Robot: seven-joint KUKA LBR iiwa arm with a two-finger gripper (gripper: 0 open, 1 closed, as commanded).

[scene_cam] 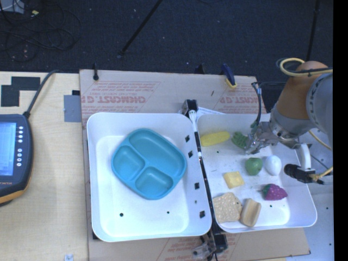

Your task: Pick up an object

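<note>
We take this for a robotics lab: a teach pendant point(12, 152), trailing cables point(32, 20), cardboard-lined worktop point(141, 94), two white bins point(103, 145).

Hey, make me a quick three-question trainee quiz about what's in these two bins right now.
1. True or false: the blue divided plate lies in the left bin.
2. Which item sits closest to the gripper? A) cracker B) green broccoli-like piece C) purple berry-like toy
3. Fill in: the yellow corn-like piece lies in the ____ bin.

Key: 1 true; 2 B; 3 right
</note>
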